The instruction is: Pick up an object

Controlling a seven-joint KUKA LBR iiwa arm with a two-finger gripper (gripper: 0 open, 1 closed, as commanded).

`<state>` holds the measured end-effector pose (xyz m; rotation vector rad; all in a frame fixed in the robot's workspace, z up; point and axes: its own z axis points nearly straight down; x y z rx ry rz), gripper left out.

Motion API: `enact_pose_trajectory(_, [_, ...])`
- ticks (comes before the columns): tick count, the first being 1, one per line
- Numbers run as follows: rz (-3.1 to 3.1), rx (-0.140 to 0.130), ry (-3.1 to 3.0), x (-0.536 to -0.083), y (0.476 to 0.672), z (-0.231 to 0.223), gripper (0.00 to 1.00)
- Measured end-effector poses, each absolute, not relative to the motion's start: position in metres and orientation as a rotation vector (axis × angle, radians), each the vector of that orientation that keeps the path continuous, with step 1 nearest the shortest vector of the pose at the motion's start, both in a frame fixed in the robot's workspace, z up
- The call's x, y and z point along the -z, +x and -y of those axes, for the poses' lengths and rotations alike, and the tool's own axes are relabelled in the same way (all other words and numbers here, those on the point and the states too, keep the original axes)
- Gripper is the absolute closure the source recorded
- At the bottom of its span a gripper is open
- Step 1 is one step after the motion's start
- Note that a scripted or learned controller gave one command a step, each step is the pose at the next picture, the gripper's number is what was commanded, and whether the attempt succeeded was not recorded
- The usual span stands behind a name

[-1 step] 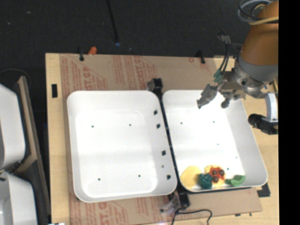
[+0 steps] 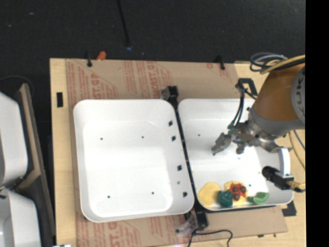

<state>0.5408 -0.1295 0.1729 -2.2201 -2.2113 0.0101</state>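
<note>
Camera view: the grey two-finger hand (image 2: 229,144) is hovering over the middle of the right shallow white plastic bin (image 2: 205,117), fingers spread, pinching nothing. Pale yellow round object (image 2: 208,192), dark green lump (image 2: 224,198), red-orange toy (image 2: 237,189) and light green piece (image 2: 260,196) are lying along the bin's near wall, well apart from the hand. The left shallow white bin (image 2: 92,199) is sitting beside it on the desk (image 2: 67,86).

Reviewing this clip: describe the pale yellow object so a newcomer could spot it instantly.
Find the right bin, under the arm. Along its near edge lies a small cluster of objects; the pale yellow object is the leftmost. It is a plain, flat roundish piece, unlike the teal object beside it.
</note>
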Motion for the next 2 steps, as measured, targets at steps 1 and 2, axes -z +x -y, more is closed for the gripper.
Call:
enact_pose_trajectory(1, [2.213, -0.007, -2.223, -0.097, 0.550, 0.187, 0.00])
enact_pose_trajectory(2, [2.224, 0.002, -2.221, -0.117, 0.518, 0.140, 0.00])
